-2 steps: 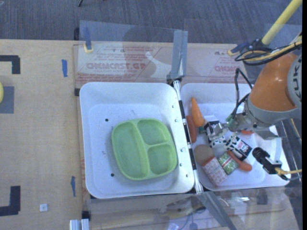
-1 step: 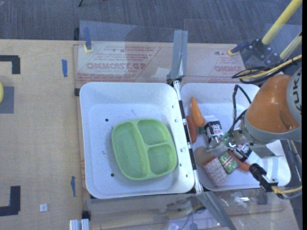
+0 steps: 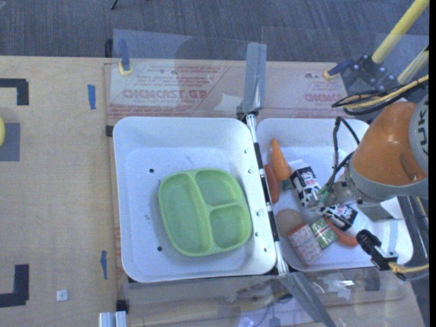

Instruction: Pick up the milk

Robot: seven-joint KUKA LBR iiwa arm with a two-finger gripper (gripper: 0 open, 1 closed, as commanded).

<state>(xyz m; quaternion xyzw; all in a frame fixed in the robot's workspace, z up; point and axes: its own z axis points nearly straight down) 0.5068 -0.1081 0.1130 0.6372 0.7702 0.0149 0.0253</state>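
Worktop (image 3: pixel 54 203) carries two white bins side by side. Left bin (image 3: pixel 136 142) holds a green divided plate (image 3: pixel 204 211). Right bin (image 3: pixel 300 129) has the clutter: two carrots (image 3: pixel 278 161) along its left wall, a potato (image 3: pixel 291 219), a red-and-green carton (image 3: pixel 311 240). Arm (image 3: pixel 388 148) hangs over the right bin's right half, tool (image 3: pixel 332 197) low among the items; jaw state can't be told. Milk (image 3: pixel 306 184), small black-and-white carton, lies mid-bin just left of the tool.

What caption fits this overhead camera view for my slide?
Grey-and-orange arm reaches over the right white bin of small food items, near the black-and-white milk carton; green three-compartment plastic plate sits in the left white bin.
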